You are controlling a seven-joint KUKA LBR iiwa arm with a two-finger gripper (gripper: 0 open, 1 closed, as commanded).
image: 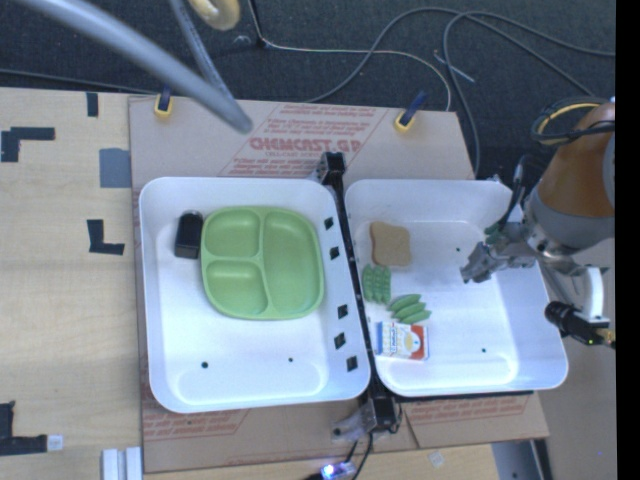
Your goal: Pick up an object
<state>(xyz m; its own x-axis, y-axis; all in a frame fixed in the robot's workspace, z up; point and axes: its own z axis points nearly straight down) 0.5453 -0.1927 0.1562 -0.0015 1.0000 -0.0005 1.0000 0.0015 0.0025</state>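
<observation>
Over at 3 o'clock in the right bin (520,368), the gripper (478,268) hangs low; can't tell its state. Toward 9: one brown bread slice (390,244), two green veggies (376,283), one small carton (401,341). Left bin (240,378): one green plate (264,264), one black block (189,235).

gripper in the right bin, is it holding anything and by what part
Nothing is held. The gripper hangs over bare floor of the right bin, with no object between its fingers; the bread slice and pea pods lie apart to its left.
</observation>
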